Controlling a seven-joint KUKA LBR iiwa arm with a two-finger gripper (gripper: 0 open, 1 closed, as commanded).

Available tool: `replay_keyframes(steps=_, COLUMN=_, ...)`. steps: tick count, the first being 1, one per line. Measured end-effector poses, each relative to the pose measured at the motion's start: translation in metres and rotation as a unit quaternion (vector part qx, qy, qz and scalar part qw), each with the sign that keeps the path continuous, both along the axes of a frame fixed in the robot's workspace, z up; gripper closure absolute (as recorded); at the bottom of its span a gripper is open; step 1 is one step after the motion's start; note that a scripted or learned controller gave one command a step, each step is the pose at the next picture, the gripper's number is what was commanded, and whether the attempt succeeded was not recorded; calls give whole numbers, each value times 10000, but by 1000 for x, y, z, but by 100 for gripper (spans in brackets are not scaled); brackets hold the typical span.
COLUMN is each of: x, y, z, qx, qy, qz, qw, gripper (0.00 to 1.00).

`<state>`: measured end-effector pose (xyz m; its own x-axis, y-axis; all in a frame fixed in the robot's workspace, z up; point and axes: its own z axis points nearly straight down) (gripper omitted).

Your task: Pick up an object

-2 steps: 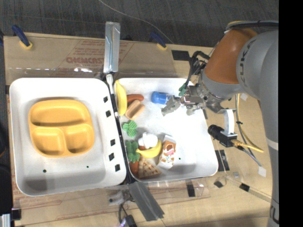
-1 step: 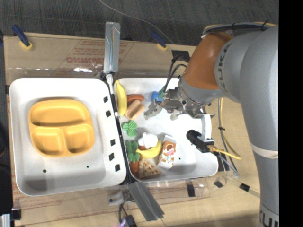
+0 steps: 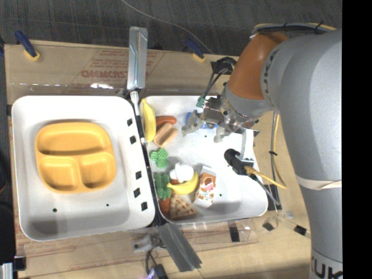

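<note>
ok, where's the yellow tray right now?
The yellow tray lies in the left bin, on the camera view's left side, across the divider from the toy food piled in the right bin.

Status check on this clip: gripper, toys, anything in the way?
Gripper over right bin, nothing seen between fingers. Toy food piled along bin's left side, hot dog nearest. Yellow tray in left bin.

Bulky grey arm [image 3: 311,97], orange wrist band [image 3: 251,68], thin black cables, seemingly metallic fittings.
</note>
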<state>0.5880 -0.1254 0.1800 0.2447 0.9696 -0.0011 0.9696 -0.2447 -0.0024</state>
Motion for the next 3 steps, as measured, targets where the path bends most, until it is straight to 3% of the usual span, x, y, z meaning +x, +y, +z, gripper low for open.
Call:
replay_keyframes(steps=1, x=32, y=-19, z=-88, qx=9, qy=-3, qz=1937, qw=9811, gripper=0)
replay_keyframes(steps=2, x=60, y=-6, z=-83, qx=32, qy=155, qz=2330, qw=9724, gripper=0)
replay_keyframes(steps=3, x=70, y=-38, z=-23, qx=-2, qy=-15, qz=3955, qw=9185, gripper=0)
